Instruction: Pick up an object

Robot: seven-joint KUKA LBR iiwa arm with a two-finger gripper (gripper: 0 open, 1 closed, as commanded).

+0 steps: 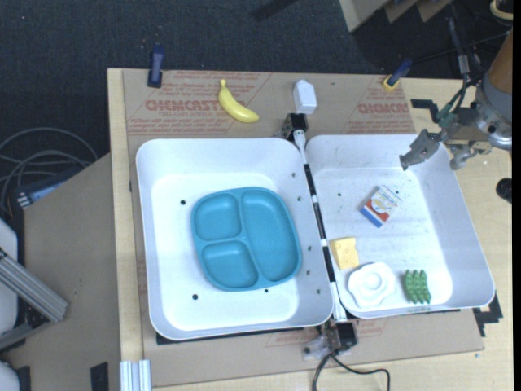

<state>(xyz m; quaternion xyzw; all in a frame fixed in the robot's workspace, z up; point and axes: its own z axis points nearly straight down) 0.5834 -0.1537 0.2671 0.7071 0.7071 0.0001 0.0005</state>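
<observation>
Red print reading "CHEMCAST" stood on the brown cardboard sheet [187, 104] covering the surface, once at upper left and again at upper right; the smaller lines around it were too blurred to read.

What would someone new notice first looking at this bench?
The big blue three-compartment plastic plate in the left white bin. Next, the yellow toy banana lying on the board behind that bin, and the gripper hovering over the right white bin's far corner.

dark blue carpet [98, 23] all around, cables [37, 165] coiled on the left, cardboard-topped counter [187, 100] in the middle
</observation>
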